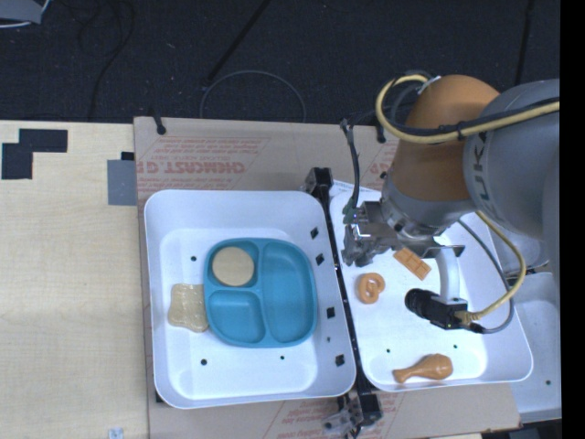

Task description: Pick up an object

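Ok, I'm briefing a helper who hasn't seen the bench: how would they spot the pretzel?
Start at the right-hand shallow white bin. Near its left wall lies the small brown knotted pretzel, below the arm's tool. Its looped shape with holes sets it apart from the flat orange block and the tan drumstick.

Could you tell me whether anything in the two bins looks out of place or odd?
One thing: the pale bread slice lies on the left bin's floor, against the blue tray's left edge, while the round cookie sits inside a tray compartment. Otherwise nothing looks spilled or damaged.
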`<state>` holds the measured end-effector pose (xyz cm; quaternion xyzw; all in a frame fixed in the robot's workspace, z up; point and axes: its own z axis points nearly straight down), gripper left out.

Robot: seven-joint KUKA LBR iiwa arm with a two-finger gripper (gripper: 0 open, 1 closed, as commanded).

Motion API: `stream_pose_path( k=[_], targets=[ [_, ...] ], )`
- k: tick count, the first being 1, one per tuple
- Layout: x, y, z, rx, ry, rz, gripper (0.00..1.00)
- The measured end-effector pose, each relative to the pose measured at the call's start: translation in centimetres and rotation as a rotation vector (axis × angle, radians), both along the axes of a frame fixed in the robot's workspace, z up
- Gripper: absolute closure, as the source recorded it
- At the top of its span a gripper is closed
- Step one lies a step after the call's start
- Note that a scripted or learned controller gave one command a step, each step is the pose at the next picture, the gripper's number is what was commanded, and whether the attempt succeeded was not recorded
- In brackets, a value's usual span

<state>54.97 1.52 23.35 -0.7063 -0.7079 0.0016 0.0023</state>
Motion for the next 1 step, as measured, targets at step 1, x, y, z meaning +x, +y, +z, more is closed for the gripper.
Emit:
stream_pose_path(
  k=[1],
  targets=[
    [0.30, 5.17, 0.68, 0.001, -0.002, 0.002, 1.00]
  ],
)
